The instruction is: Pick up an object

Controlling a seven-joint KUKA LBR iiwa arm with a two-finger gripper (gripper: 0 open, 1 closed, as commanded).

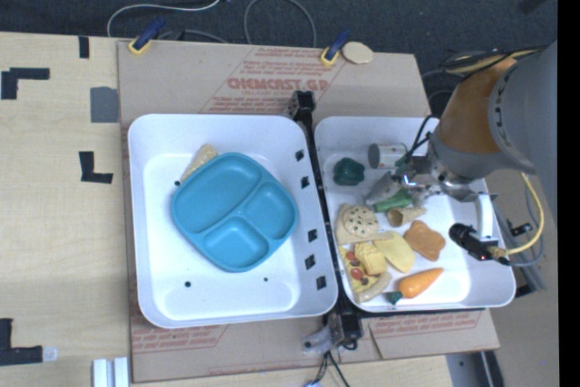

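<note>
The gripper point(391, 195), lowered at centre-right of the frame beside the cookie point(359, 220), has a closure state that cannot be told; this likely light, rigid toy is best pinched across its edges.

The arm point(530, 104) is sporting a fat, rounded grey shell with a wide orange band point(467, 113) wrapping around it just above the wrist. Thin black cables are looping along the wrist, and the hand point(396, 191) is looking like a cluster of bare silver metal bits with a dark piece sticking out the side.
</note>
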